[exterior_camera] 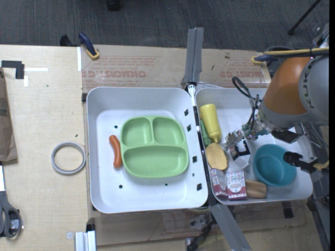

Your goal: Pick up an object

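You are looking down from one fixed camera above the bench, tilted at a slant and set far enough back to take in both shallow white plastic bins [99, 156]. The grey arm with its orange band [287, 93] enters from your right.

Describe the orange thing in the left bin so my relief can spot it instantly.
Find the left bin and the green divided plate inside it. Just left of that plate lies a small carrot, lengthwise on the white floor. It is the bin's sole orange, finger-shaped item.
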Controlling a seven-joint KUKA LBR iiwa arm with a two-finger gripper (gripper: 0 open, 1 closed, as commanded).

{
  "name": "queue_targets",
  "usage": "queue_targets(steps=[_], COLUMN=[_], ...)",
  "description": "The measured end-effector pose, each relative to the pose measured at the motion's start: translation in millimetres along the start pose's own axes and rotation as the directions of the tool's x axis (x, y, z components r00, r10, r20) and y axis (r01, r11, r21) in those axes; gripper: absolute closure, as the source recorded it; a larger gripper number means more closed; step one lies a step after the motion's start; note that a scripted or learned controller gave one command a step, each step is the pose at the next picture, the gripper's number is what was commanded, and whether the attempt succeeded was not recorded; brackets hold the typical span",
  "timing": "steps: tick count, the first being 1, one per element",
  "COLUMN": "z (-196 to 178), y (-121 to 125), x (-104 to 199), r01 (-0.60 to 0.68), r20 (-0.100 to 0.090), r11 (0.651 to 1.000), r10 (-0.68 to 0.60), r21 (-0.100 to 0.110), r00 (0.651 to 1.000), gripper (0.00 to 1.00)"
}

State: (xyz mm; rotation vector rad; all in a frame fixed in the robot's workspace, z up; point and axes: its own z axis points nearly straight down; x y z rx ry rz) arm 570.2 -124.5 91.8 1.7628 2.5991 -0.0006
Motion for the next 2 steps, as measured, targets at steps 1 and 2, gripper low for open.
queue_targets(steps=[1,2], z=[-9,-100], y=[0,52], x=[-1,22], r01=[-0.001,-0.121], r20=[0.000,0.001], r11=[1.000,0.993], r10=[0.001,0.121], r21=[0.000,0.001], r00=[1.000,0.993], gripper=[1.00,1.00])
